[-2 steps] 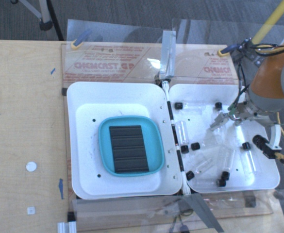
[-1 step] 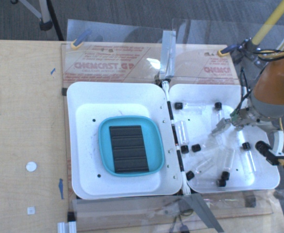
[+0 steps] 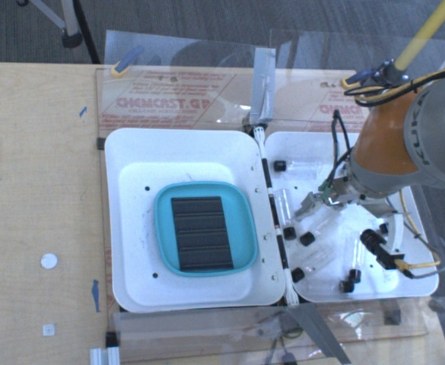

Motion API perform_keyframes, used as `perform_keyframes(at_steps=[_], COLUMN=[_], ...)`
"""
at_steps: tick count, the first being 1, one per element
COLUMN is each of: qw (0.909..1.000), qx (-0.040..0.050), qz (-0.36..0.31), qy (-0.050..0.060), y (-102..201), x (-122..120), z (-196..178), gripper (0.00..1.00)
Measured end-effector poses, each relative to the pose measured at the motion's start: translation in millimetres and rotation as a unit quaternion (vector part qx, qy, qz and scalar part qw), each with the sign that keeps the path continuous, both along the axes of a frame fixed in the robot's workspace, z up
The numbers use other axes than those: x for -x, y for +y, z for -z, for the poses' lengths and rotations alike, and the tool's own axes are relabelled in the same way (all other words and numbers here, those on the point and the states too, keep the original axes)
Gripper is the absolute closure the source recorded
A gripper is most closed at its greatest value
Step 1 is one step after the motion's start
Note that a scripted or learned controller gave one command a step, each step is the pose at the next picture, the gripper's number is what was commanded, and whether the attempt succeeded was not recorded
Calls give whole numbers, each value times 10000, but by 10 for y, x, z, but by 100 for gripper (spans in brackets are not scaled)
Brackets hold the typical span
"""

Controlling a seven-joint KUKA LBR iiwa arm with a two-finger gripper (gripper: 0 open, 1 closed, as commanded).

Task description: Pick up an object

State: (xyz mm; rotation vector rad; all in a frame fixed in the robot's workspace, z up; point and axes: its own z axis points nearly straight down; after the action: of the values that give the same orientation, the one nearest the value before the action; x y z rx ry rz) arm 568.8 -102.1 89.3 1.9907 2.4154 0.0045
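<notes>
My gripper (image 3: 310, 204) hangs low over the left part of the right bin (image 3: 424, 287), at the end of the grey arm with the orange band (image 3: 382, 139). Several clear tubes with black caps lie scattered in that bin: one cap (image 3: 280, 165) near the back left, two caps (image 3: 290, 233) (image 3: 307, 239) just below the gripper, another (image 3: 298, 274) at the front left. A further tube (image 3: 351, 268) lies toward the front middle. Nothing is visibly held by the gripper.
The left bin (image 3: 123, 204) holds a teal tray (image 3: 161, 230) with a dark ridged block (image 3: 201, 233) in it. A divider (image 3: 271, 196) separates the two bins. Black cable parts (image 3: 380, 249) trail under the arm at the right. The wooden bench (image 3: 32, 188) extends left.
</notes>
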Motion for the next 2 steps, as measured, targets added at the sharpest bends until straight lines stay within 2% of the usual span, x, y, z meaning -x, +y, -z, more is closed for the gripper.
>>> perform_keyframes(at_steps=[1,2], qw=[9996,9998], qx=[-26,-24], qz=[275,-163], qy=[37,61], y=[968,413], x=[-804,-520], z=[-966,-958], gripper=[0,0])
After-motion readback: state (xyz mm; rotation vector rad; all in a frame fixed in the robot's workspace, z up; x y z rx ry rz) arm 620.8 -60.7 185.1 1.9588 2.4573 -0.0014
